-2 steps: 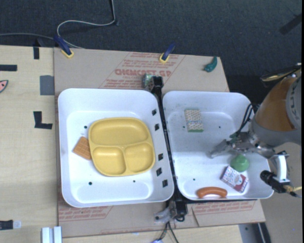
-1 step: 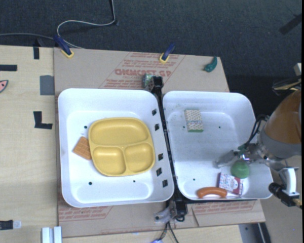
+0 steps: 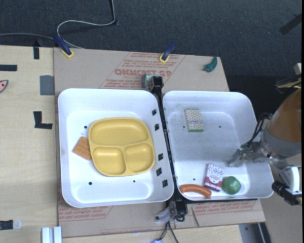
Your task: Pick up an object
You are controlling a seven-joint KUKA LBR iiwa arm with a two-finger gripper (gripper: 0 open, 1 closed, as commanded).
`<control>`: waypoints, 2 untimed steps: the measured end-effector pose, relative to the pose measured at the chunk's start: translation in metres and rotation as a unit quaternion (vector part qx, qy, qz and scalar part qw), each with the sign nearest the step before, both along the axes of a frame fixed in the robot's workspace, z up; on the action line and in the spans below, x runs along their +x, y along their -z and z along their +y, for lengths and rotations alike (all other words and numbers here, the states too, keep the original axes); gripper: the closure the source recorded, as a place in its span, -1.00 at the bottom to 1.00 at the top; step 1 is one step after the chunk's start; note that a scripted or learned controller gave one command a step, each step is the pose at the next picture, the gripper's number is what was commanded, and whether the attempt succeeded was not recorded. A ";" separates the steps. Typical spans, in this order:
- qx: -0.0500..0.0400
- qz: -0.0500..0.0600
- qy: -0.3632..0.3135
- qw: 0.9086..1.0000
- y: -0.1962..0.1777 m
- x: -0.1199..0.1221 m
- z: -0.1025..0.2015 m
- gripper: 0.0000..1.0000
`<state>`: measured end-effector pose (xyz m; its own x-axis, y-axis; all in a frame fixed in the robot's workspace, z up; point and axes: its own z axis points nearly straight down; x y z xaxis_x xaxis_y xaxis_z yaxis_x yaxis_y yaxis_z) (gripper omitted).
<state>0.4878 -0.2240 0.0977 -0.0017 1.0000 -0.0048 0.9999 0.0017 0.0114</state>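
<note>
In the right bin (image 3: pixel 243 105) lie a small patterned box (image 3: pixel 193 120) at the back, a red and white packet (image 3: pixel 214 176), a green ball (image 3: pixel 232 185) and an orange sausage-shaped piece (image 3: pixel 194 190) along the front wall. The gripper (image 3: pixel 239 157) hangs at the right side of this bin, just above and right of the packet and the green ball. Nothing is visible between its fingers. The arm's orange band (image 3: pixel 293 118) shows at the right edge.
The left bin (image 3: pixel 71 105) holds a yellow divided plate (image 3: pixel 122 146) with an orange cracker-like piece (image 3: pixel 82 148) at its left edge. A black divider (image 3: pixel 162 135) with clips runs between the bins. Cardboard lies beneath both bins.
</note>
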 end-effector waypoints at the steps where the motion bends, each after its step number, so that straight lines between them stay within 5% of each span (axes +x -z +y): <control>1: 0.003 0.006 0.000 1.000 -0.077 -0.004 0.055 1.00; 2: 0.003 0.006 0.000 1.000 -0.077 -0.004 0.055 -1.00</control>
